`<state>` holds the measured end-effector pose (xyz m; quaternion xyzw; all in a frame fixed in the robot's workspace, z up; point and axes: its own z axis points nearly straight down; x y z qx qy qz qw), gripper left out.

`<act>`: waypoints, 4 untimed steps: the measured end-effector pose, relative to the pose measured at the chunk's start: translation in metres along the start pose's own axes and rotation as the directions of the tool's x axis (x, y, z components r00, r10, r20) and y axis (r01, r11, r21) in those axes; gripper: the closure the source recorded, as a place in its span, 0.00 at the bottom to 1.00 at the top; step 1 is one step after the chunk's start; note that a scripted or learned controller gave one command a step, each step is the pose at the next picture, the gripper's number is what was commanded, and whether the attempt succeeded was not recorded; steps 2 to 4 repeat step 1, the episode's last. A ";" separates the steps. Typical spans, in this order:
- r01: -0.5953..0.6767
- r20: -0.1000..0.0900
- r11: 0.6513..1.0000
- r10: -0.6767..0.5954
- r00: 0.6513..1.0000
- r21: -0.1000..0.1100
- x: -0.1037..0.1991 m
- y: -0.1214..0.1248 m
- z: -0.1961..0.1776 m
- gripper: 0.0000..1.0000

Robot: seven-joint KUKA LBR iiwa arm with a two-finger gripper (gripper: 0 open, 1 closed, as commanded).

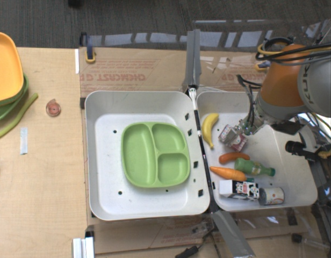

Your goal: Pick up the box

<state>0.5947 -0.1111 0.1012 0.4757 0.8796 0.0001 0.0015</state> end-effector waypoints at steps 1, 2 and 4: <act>-0.191 0.000 0.982 0.191 0.982 0.003 0.023 0.045 -0.090 1.00; -0.191 0.000 0.982 0.191 0.982 0.003 0.023 0.045 -0.090 1.00; -0.191 0.000 0.982 0.191 0.982 0.003 0.023 0.045 -0.090 1.00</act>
